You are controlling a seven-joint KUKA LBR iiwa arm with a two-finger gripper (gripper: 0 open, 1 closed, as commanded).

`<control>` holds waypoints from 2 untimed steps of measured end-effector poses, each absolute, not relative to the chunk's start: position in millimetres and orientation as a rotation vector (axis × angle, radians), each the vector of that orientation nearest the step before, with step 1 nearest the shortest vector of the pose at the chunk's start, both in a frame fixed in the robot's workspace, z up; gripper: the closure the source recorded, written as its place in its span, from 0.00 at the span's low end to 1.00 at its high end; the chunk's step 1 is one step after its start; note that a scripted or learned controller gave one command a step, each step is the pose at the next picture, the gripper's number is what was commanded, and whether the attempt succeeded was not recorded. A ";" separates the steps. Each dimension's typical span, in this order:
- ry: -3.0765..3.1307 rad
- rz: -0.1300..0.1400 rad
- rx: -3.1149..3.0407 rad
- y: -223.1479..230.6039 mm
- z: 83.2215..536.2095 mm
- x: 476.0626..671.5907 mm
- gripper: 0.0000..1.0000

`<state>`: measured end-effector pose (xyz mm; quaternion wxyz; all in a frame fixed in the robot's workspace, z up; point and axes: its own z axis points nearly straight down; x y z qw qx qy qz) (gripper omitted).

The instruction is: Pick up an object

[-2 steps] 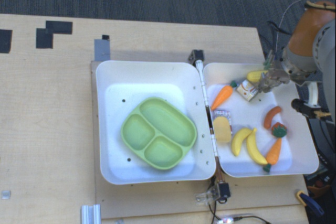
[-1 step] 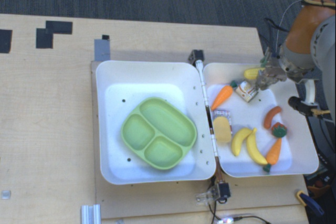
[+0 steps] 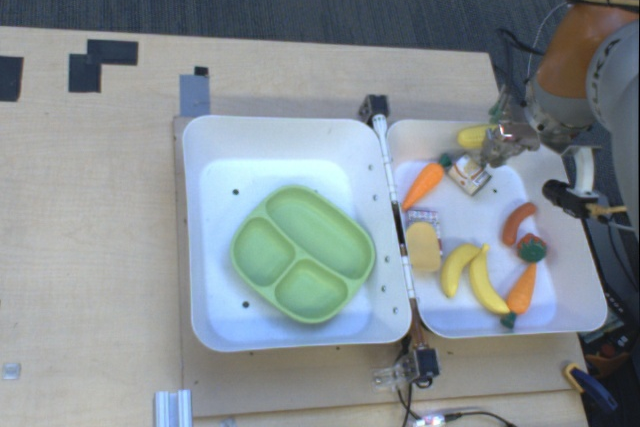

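Near bench edge: a small black clip with wires [image 3: 422, 365] sits at 6 o'clock below the seam of the two bins; what it is cannot be made out.
Left bin [image 3: 215, 315]: holds a green divided plate [image 3: 303, 254] with three compartments, lying tilted near the bin's middle.
Right bin [image 3: 575, 310]: holds the toy food; its 3 o'clock rim is partly covered by black arm hardware [image 3: 575, 198].
Bananas [image 3: 475, 277]: two yellow ones side by side at 6 o'clock in the right bin, touching or nearly so.
Carrot by the bananas [image 3: 522, 288]: orange, upright in the view, at 5 o'clock; a red and green piece [image 3: 531, 249] lies at its upper end, too small to identify.
Yellow block [image 3: 424, 246]: at 8 o'clock against the left wall; a small packet with purple print [image 3: 422, 217] lies at its upper edge, writing unreadable.
Sausage [image 3: 518, 221]: reddish, at 3 o'clock, apart from the bananas.
Second carrot [image 3: 424, 184]: at 10 o'clock, slanting toward the seam.
Small box [image 3: 468, 176]: brown and white, just beside the gripper at its 7 o'clock; label unreadable.
Yellow piece [image 3: 472, 136]: at 12 o'clock by the far rim, partly hidden by the gripper.
Gripper [image 3: 500, 143]: low over the far corner of the right bin; glare and blur hide the jaws, so I cannot tell whether they are parted or grip anything.
Arm [image 3: 585, 50]: grey with an orange band, cut off at the frame's edge at 2 o'clock.
Far bench: dark squares [image 3: 98, 63] at 10 o'clock, no writing on them.
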<state>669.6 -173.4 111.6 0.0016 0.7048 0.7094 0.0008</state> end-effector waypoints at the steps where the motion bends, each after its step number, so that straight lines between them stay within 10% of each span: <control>1: 2.233 -0.015 2.225 -195.4 84.9 666.2 1.00; 2: 2.230 -0.005 2.217 -180.0 97.5 667.9 1.00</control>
